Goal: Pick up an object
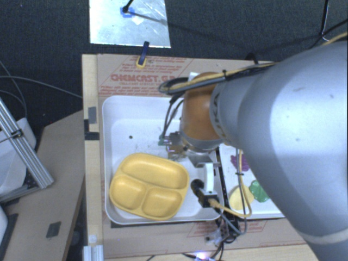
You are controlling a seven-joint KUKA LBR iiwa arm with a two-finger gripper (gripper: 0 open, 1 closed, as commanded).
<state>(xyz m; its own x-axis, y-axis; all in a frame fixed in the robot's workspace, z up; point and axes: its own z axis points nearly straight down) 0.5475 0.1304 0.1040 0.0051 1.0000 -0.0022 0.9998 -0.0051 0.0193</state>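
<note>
- Yellow divided tray (148, 186) lies in a white bin (128, 121), just beside the hand (175, 144) and apart from it.
- I cannot tell whether the hand is spread or pressed together.

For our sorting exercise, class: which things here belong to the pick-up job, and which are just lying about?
Job:
yellow divided tray
purple piece
green piece
pale yellow piece

Lying about:
silver sheet
blue-and-yellow clip
cardboard
metal frame
</note>
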